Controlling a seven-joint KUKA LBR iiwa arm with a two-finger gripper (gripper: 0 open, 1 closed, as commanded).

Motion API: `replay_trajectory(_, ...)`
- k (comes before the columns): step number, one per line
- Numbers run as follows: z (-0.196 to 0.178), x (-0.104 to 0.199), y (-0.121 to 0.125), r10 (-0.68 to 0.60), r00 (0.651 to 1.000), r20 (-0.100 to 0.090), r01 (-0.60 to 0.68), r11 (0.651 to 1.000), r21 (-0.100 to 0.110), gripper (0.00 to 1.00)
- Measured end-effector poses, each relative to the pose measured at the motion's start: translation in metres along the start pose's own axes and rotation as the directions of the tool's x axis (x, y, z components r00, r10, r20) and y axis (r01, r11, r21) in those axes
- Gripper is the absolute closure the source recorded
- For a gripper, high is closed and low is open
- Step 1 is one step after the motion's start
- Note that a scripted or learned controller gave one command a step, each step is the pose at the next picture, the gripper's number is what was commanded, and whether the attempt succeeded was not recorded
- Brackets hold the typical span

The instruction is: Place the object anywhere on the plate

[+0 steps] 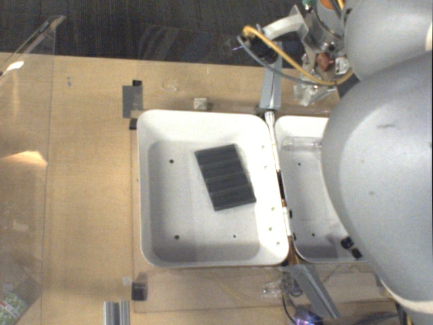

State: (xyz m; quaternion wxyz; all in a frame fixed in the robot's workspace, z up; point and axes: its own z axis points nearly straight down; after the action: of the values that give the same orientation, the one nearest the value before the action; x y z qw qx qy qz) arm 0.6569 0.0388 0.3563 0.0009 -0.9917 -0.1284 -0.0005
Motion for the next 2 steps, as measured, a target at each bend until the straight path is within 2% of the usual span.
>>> replay_trajectory(1,0.007,-0.002,0.014,0.017,1.000,0.000,-0.017,1.000,0.001,1.00)
replay_trajectory(2,0.020,-0.002,0.007,-0.042,0.999,0.000,0.042,0.999,-0.003,1.00)
